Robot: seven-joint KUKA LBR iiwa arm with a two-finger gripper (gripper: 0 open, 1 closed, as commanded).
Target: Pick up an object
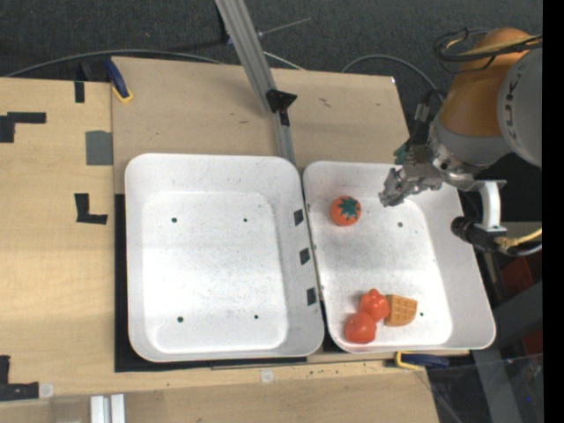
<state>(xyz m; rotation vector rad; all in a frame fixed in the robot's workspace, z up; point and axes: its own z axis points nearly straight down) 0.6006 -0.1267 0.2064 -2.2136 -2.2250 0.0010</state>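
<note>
Approach step, nothing grasped yet: gripper (393,192) hangs over the upper part of the right bin (441,236), w/ its tip just right of the orange-red tomato (345,211), and I can't tell whether the pincer is apart or together from this angle. Other candidates sit near the bin's front edge, well apart from the gripper: red pepper (374,304), a second red piece (359,328) and a tan waffle (401,310), all touching. Next move prob calls for a short shift left to centre over the tomato, then straight down; it's round, so an off-centre pinch could roll it.

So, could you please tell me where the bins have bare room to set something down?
The left bin is bare throughout. In the right bin, the middle is free between the tomato and the crowded front cluster.
</note>
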